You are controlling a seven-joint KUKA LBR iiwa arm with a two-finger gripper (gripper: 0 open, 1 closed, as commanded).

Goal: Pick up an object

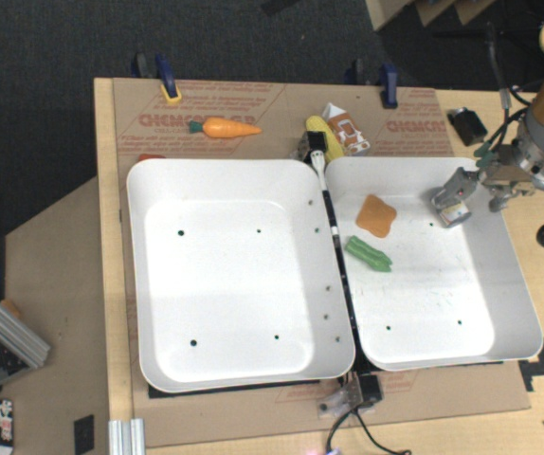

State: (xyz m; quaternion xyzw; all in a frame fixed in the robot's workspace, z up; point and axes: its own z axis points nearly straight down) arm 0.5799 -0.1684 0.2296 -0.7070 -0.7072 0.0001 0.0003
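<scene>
Overhead view of a cardboard-topped counter (120,349) on dark carpet. Landmark: right bin (471,320). Left of it, touching edge to edge, is a left bin (234,273). Behind the bins, on the cardboard: toy carrot (225,129), far left of the right bin, plus yellow and brown-white items at the seam. Inside the right bin, upper left: orange block (377,215), w/ a green pod (369,254) just in front. Gripper (451,203) hangs over the bin's upper right, well apart from both; can't tell if fingers are spread or closed.
</scene>
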